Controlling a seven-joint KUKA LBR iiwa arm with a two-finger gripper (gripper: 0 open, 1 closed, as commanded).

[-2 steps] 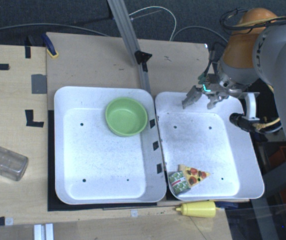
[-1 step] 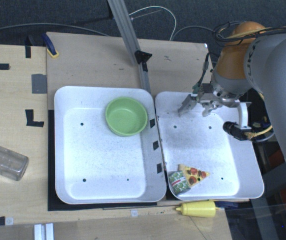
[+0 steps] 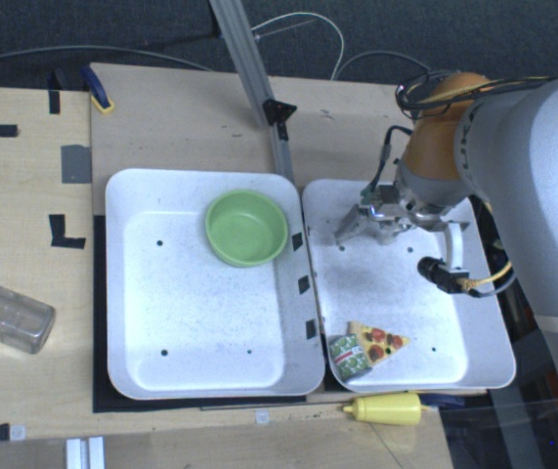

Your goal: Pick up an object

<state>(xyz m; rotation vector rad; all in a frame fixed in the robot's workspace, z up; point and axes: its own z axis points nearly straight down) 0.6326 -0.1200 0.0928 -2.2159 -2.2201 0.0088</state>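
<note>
Camera view: your gripper (image 3: 345,233) hangs spread, empty; the pizza slice toy (image 3: 379,341) at five o'clock looks light, stiff—pinch its edges.

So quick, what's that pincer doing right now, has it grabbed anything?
Pincer: over the right bin's far end, nothing visibly between its fingers; open or closed cannot be told.
</note>
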